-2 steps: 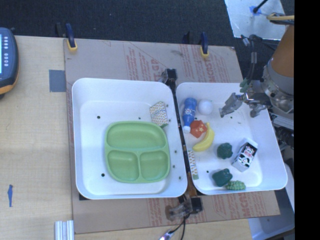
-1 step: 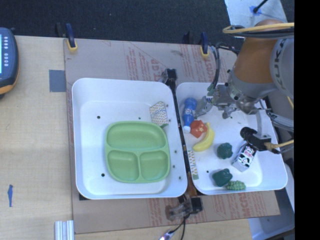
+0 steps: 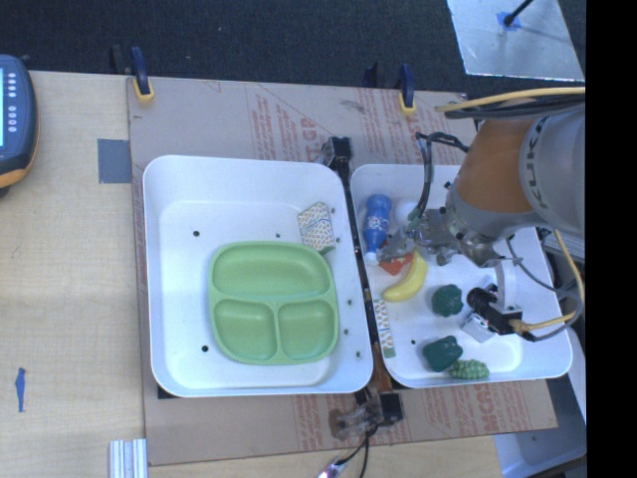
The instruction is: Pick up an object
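The arm comes in from the right, low over the right bin (image 3: pixel 518 366), and the gripper (image 3: pixel 416 239) sits just above the little cluster at that bin's left side. Whether it is spread or pressed together I cannot tell from here; the wrist and its cables cover it.

The closest candidates are right under it: a yellow banana (image 3: pixel 406 280), a red piece (image 3: pixel 395 264) touching the banana's upper end, and a blue bottle (image 3: pixel 375 221) lying along the bin's left wall. To my eye the banana is the best bet. To do it well, come straight down across its narrow width, clear of the red piece, so nothing else gets pinched with it.

What crowds things: the bottle is tight to the wall, leaving little room there. Further down sit a dark green round toy (image 3: pixel 447 300), another green piece (image 3: pixel 441 352) and a knobbly light green one (image 3: pixel 468 370) beside it. The left bin (image 3: pixel 169 267) holds a green divided plate (image 3: pixel 274 301) and a small carton (image 3: pixel 317 226), well apart from the action.
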`<state>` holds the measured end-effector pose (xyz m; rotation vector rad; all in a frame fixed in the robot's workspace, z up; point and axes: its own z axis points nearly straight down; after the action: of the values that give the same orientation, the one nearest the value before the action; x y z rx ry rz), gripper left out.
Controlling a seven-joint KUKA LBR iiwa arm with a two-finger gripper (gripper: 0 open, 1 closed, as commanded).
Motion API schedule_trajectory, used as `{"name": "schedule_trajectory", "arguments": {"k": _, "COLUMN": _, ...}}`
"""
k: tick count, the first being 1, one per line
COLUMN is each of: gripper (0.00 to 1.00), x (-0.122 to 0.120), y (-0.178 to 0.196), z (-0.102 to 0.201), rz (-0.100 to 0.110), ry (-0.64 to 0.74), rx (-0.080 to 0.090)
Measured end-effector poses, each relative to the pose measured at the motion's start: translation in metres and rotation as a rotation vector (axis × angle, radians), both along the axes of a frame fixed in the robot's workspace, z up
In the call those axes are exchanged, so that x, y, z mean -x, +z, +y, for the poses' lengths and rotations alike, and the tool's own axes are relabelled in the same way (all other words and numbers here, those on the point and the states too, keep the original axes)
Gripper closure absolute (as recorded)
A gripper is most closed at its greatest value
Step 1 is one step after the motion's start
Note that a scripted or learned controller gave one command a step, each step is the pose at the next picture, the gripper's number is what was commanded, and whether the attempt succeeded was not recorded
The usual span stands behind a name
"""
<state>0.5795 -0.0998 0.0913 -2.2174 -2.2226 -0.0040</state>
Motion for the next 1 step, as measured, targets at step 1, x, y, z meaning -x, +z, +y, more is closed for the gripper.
{"name": "schedule_trajectory", "arguments": {"k": 1, "gripper": 0.00, "x": -0.0057, "y": 0.0048, "z": 0.0032, "rz": -0.003, "ry": 0.004, "rx": 0.006}}
